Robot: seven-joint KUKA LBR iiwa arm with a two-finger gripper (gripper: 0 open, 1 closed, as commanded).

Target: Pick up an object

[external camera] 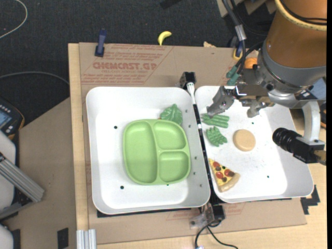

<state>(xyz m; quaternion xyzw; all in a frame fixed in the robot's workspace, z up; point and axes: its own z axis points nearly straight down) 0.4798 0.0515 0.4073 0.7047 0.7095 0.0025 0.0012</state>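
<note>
We note the gripper (236, 104) low over the right bin (290, 188), jaws spread, holding nothing. The green toy (216, 120) lies just below its left finger, long axis running left-right across the bin.

The one fixed camera looked down at a slant from above my gripper (236, 107), taking in both bins (98, 139) below and beside it.

A brown cardboard sheet (129, 66) is covering the desk, dark carpet (46, 19) is lying behind it, and a white cable (21, 7) is looping there.
</note>
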